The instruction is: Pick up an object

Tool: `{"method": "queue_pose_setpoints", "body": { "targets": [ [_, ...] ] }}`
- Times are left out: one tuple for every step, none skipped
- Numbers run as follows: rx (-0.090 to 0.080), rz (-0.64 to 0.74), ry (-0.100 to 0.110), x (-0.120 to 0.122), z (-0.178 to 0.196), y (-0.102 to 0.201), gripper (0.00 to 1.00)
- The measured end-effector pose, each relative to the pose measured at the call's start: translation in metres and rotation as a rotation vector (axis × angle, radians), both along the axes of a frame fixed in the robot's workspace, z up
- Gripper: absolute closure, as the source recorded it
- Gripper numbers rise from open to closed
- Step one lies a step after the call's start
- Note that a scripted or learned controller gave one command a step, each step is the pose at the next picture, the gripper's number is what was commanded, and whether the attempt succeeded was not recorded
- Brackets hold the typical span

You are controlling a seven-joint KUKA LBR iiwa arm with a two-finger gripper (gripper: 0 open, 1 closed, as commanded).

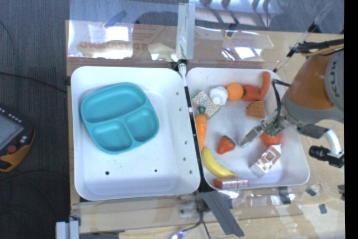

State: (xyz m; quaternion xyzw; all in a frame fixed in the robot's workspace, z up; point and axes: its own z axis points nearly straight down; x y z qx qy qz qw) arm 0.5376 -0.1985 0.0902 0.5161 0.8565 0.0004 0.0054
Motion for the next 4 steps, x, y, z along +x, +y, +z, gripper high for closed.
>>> {"method": "queue_pose_setpoints", "body": {
  "targets": [
    [-0.004,-0.018,-0.006,-0.021,0.001,0.016,0.00],
    [0.009,-0.098,-0.012,-0.043,0.002,-0.017,0.00],
    [0.001,-0.170,-0.002,0.062,-0.001,0.003,0.00],
    [-0.004,-0.380,0.043,0.118,-0.003,0.042,0.00]
  ]
}}
